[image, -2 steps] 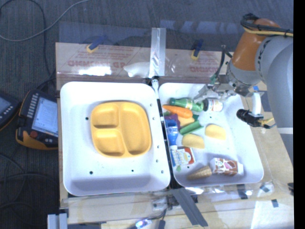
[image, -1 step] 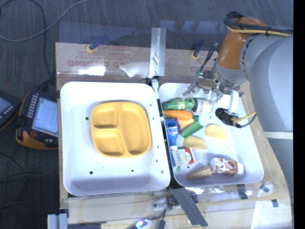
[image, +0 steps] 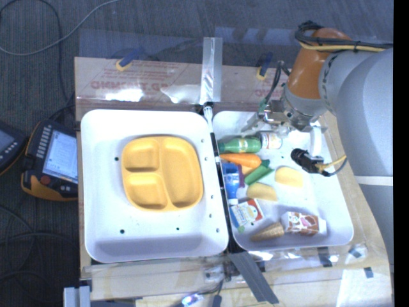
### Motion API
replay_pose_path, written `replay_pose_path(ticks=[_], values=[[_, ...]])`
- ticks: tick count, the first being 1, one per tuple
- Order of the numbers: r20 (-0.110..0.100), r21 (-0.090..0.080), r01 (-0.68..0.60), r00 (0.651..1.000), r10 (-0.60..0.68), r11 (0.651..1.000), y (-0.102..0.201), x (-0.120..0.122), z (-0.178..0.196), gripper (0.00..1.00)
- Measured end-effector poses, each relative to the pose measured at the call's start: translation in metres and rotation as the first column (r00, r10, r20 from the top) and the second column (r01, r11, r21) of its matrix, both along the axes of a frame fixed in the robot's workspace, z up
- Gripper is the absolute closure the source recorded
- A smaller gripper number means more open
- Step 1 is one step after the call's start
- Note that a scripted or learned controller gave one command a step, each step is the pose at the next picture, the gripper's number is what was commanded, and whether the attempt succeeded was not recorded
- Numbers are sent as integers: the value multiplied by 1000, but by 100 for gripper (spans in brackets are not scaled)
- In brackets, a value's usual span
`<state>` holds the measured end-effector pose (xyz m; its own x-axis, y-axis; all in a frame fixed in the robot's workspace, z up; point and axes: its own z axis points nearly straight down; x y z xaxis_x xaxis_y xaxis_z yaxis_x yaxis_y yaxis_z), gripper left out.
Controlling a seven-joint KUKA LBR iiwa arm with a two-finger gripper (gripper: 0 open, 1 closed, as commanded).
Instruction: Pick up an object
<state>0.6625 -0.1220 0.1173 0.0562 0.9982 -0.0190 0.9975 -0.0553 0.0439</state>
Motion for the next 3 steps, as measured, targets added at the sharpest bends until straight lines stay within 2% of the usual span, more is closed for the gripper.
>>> replay_pose_path(ticks=[1, 2, 3], values=[[13, -9, -199, 980, 200, 980, -7, -12, -3, 0], [25, -15, -198, 980, 198, 980, -9, -8, 12, 100], [23, -14, -198, 980, 199, 980, -9, -9, 11, 0]])
